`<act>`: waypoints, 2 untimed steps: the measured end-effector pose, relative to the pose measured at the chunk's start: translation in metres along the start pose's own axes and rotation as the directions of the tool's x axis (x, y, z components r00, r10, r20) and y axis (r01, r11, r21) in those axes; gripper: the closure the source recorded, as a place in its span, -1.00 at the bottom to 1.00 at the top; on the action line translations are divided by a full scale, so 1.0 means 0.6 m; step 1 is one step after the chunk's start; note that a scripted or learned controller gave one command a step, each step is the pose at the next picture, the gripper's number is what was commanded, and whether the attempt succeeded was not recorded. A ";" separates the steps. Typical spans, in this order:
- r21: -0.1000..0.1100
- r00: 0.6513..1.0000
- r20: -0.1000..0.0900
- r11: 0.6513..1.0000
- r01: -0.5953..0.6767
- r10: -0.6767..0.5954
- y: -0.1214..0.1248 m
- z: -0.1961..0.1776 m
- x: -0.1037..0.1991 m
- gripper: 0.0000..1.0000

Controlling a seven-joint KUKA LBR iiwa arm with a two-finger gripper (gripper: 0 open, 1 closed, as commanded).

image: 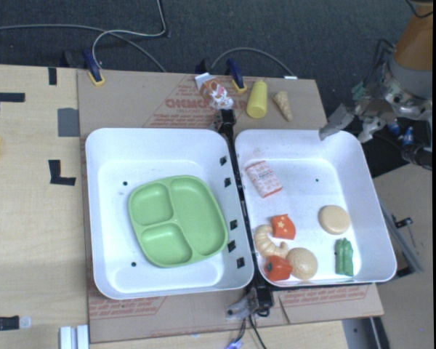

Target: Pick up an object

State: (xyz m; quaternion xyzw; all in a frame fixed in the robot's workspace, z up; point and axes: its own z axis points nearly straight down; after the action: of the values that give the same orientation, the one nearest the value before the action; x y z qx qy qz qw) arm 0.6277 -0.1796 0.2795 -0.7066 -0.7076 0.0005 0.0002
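Cardboard covers the table (131, 93) under both bins. Nothing is picked yet: the gripper (352, 122) hovers at the right bin (363, 187) corner (finger state unclear), with the toy food, including a tomato (283, 227), lying below.

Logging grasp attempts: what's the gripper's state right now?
Gripper: above the right bin's far right corner, holding nothing visible; open or closed cannot be told.
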 end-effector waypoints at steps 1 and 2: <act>0.000 1.000 -0.001 1.000 0.000 0.000 -0.030 0.296 0.078 -1.00; 0.002 1.000 -0.001 1.000 0.000 0.000 -0.125 0.300 0.145 -1.00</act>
State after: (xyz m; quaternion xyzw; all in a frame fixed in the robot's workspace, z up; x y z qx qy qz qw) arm 0.5527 -0.0927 0.0993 -0.7066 -0.7076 0.0008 0.0014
